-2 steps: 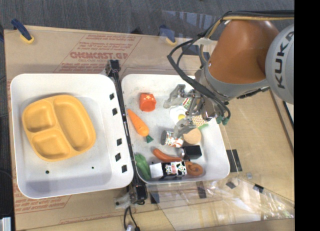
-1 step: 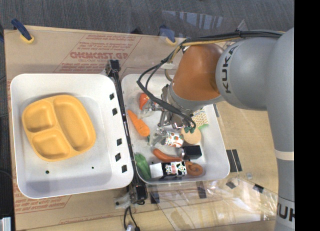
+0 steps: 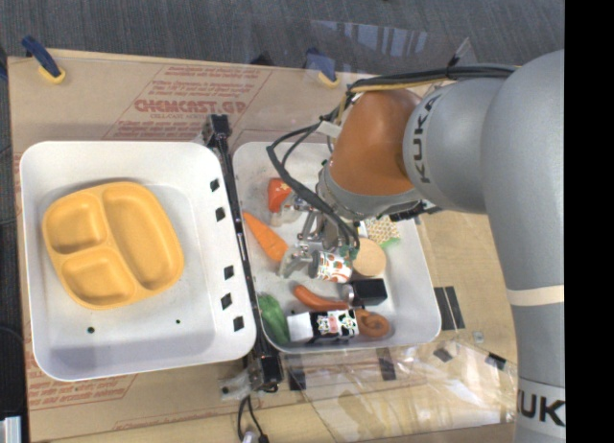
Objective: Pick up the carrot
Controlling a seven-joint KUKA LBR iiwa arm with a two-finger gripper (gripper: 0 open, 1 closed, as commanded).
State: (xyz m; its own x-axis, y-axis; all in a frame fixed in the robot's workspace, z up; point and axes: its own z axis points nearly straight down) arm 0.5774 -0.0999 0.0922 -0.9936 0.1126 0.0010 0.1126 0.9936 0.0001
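The carrot (image 3: 266,237) is orange and tapered, lying at a slant near the left wall of the right bin (image 3: 422,283). My gripper (image 3: 300,257) hangs low over the middle of that bin, just right of the carrot's lower end. Its metal fingers (image 3: 294,261) point down and to the left, with nothing visibly between them. The orange wrist band and grey arm cover the bin's upper right part.
The left bin (image 3: 115,345) holds a yellow compartment tray (image 3: 112,242). Around the gripper lie a red-orange piece (image 3: 278,193), a red sausage (image 3: 312,296), a green item (image 3: 273,316), a black-and-white carton (image 3: 331,324), a round tan piece (image 3: 369,259) and a patterned cup (image 3: 333,267).
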